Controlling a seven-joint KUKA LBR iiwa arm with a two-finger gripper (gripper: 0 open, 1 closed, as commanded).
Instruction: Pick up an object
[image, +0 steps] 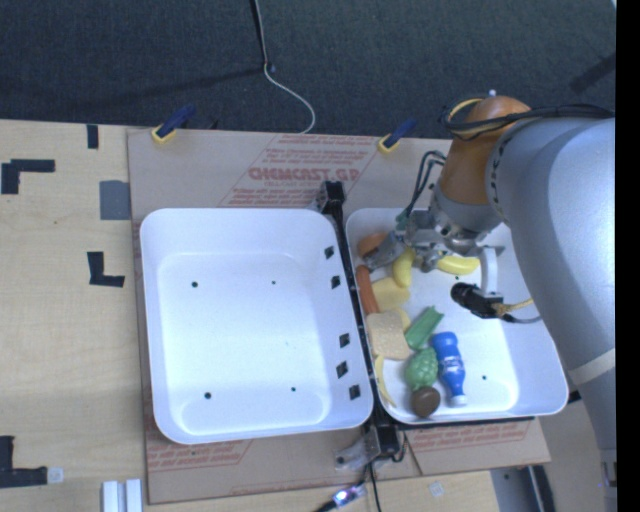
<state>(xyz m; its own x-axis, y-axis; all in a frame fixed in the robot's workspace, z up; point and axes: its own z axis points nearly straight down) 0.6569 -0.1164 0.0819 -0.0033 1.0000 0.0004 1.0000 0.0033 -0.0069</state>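
Two bins sit side by side; the right bin (535, 385) holds toys, the hand (415, 250) over its far-left corner.

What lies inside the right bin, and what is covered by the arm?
The right bin holds toy food: a blue bottle, green broccoli, a yellow banana. The arm hides the bin's far right corner.

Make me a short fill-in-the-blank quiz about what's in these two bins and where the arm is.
The toys lie in the ___ bin.
The bottle near that bin's front is ___.
The gripper is over the ___ end of the pile.
The band above the wrist is ___.

Missing words: right; blue; far; orange
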